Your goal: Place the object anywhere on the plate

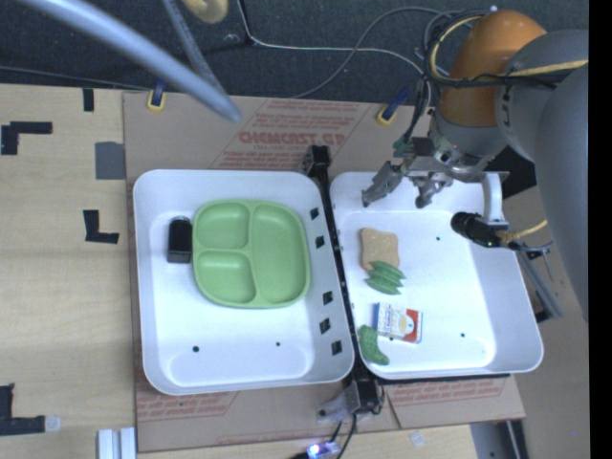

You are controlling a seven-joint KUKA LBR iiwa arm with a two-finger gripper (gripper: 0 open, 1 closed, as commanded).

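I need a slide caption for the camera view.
Open gripper above right bin; green plate waits in left bin.

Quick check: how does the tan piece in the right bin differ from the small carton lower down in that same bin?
The tan piece is plain tan and squarish; the small carton is white with blue and red print. The tan piece touches the green pod below it; the carton lies apart from it, nearer the bin's front. Both lie flat in the right bin.

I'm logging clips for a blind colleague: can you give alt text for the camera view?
The gripper hangs open over the right bin's far edge, holding nothing. In that bin lie a cracker, two green pods and a small carton. The left bin holds a green plate and a black block.
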